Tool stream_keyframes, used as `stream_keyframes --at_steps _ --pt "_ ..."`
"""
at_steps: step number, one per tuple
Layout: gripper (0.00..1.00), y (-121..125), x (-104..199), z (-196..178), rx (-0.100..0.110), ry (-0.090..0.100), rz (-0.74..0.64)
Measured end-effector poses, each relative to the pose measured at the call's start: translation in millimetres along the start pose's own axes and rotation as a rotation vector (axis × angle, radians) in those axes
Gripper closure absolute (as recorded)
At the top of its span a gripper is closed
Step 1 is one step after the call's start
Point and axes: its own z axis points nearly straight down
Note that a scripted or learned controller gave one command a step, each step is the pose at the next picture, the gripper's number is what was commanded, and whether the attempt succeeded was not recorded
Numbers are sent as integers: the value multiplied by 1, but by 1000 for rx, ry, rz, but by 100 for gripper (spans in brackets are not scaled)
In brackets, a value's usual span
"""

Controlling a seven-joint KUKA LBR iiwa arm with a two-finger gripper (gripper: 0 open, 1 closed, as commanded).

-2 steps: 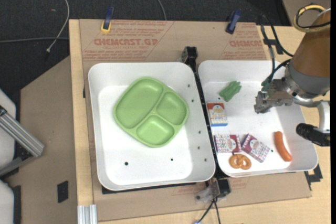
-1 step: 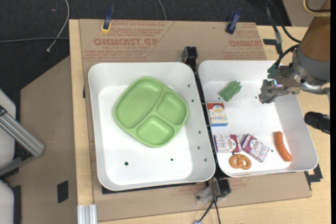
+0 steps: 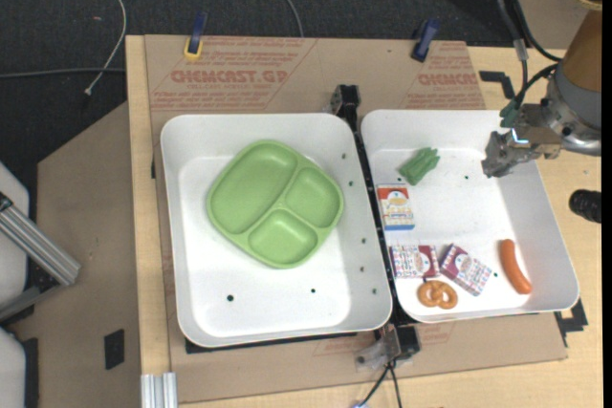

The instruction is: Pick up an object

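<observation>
**Gripper over the right bin's far right edge, nothing visible between its fingers**

I see the left bin [image 3: 191,301] carrying a green divided plate [image 3: 275,203], which lies flat near the bin's middle. The right bin [image 3: 535,225] holds the small items. My arm [image 3: 585,81] reaches in from the right, and the gripper [image 3: 505,154] hangs above the far right part of that bin; whether its fingers are wide or narrow I cannot tell.

A green toy [image 3: 419,164] lies left of the gripper, apart from it. A small carton [image 3: 396,207] sits by the left wall. Along the near edge lie two patterned packets [image 3: 406,260] [image 3: 466,269], an orange sausage [image 3: 515,265] and a pretzel [image 3: 437,293].
</observation>
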Motion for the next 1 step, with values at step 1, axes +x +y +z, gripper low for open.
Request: stream_keyframes --at_steps 1 --pt "100 16 57 17 8 4 -5"
